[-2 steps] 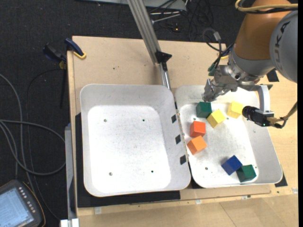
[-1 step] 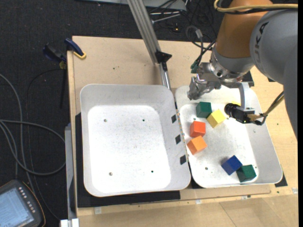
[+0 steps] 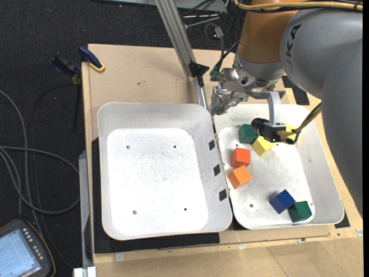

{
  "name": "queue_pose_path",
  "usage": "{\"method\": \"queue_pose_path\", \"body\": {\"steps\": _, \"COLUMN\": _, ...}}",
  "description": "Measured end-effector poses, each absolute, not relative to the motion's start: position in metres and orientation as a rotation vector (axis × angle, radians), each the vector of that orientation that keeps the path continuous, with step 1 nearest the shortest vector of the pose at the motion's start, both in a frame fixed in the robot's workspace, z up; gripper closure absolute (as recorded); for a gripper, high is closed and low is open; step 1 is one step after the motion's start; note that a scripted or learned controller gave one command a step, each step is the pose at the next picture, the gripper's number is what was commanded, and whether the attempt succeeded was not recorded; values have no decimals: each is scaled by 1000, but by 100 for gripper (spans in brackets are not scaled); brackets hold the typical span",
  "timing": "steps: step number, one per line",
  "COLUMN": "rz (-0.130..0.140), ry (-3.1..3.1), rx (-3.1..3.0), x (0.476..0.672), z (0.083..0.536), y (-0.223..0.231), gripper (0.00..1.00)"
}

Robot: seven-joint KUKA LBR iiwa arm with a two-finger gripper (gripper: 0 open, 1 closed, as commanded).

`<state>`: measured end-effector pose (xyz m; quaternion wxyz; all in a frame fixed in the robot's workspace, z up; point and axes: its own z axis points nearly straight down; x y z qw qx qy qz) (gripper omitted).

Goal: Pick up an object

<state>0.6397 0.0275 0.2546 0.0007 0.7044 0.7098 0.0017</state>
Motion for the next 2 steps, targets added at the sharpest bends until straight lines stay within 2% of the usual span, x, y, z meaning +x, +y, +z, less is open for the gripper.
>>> {"method": "queue_pose_path", "body": {"steps": 1, "rz": 2, "ry": 2229, "rx": 2213, "x": 656, "z": 231, "y": 75, "gripper": 100}}
{"method": "queue_pose_path", "body": {"steps": 2, "rz": -1, "ry": 2224, "rx": 2217, "x": 656, "z": 232, "y": 72, "gripper": 0}}
